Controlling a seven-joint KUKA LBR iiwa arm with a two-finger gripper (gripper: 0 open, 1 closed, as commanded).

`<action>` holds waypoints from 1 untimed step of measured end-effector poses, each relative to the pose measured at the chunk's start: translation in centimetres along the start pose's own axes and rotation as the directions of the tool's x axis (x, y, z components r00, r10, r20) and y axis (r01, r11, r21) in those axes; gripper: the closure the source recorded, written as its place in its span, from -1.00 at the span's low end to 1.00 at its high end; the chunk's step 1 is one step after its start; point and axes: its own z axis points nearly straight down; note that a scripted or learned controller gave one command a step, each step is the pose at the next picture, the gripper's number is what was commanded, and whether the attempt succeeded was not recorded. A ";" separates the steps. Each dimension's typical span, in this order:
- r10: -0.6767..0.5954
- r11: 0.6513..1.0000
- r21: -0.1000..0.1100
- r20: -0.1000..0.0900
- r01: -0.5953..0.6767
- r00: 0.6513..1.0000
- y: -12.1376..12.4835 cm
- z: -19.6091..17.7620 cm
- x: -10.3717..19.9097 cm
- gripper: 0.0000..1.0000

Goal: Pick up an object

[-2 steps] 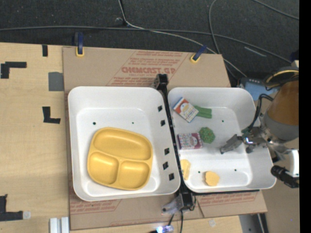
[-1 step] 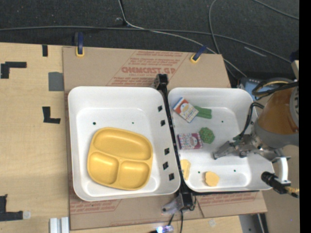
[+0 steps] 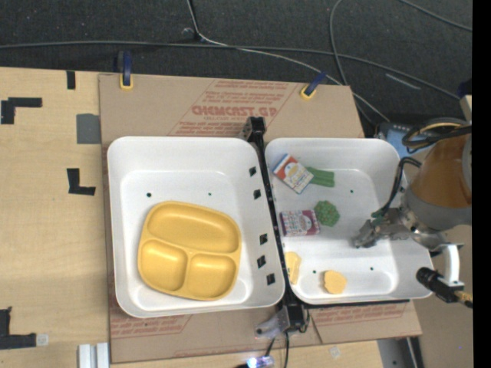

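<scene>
You've got the gripper (image 3: 367, 237) low in the right bin (image 3: 383, 156), nr its right wall, w/ nothing in it; can't tell its state.

Two bins stand side by side. In the left bin (image 3: 123, 205) lies a divided tray (image 3: 189, 248). The right bin (image 3: 368, 156) holds a carton (image 3: 293, 173) at the back, a packet (image 3: 299, 222) below it, a broccoli piece (image 3: 327, 212) just beside the packet, and a round piece (image 3: 334, 282) near the front wall.

wooden bench (image 3: 46, 228), cardboard sheet (image 3: 230, 106), two white bins (image 3: 123, 156)
</scene>
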 end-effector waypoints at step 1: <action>0.000 1.000 0.002 -0.003 0.000 1.000 -0.8 -5.8 0.2 1.00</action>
